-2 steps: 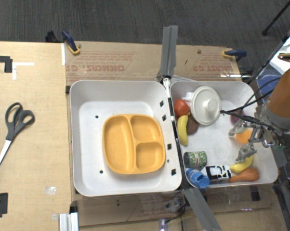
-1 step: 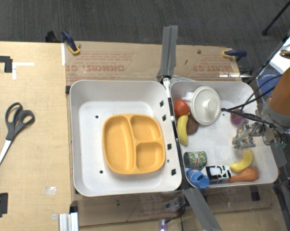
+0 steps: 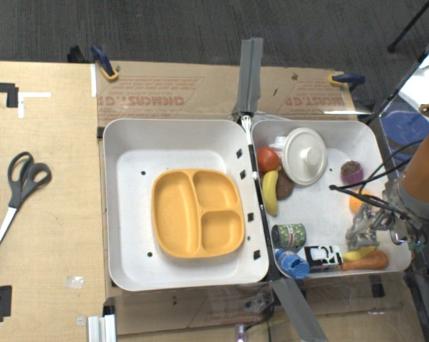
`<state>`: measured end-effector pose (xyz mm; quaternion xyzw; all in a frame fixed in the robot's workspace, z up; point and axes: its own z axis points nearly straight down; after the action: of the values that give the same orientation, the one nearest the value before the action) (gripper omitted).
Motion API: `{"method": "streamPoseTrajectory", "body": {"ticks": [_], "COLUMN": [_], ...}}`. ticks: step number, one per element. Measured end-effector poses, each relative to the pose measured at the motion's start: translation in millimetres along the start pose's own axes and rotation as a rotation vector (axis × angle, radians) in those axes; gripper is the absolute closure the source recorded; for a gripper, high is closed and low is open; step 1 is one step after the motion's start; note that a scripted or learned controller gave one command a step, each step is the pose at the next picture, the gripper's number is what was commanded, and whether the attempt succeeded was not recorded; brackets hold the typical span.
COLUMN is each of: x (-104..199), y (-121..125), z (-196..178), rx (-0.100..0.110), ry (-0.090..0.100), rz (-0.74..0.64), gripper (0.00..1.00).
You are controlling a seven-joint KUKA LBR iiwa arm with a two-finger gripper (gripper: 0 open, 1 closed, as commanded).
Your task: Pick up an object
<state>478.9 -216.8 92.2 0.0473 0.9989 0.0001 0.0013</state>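
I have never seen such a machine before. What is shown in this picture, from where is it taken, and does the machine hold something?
One camera, fixed above a bench, looks down at a slant. Two shallow white bins sit side by side. The left bin holds a yellow divided plate. The right bin holds small things: a white lid, a tomato, a banana, a green can, a carrot and more. The robot arm reaches in from the right; its gripper hangs low over the right bin's near corner. I cannot tell that it holds anything. Scissors lie on the bench at the left.
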Motion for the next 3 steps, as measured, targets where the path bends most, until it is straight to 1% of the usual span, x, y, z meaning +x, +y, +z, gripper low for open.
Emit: {"method": "streamPoseTrajectory", "body": {"ticks": [1,2,3], "x": [-104.3,-20.1,-66.2], "y": [32.0,3.0,33.9], "z": [-1.4,-0.3,-0.2], "rx": [0.000,0.001,0.000], "ry": [-0.004,0.000,-0.002], "rz": [0.111,-0.113,0.064], "gripper": [1.00,1.00,1.00]}}
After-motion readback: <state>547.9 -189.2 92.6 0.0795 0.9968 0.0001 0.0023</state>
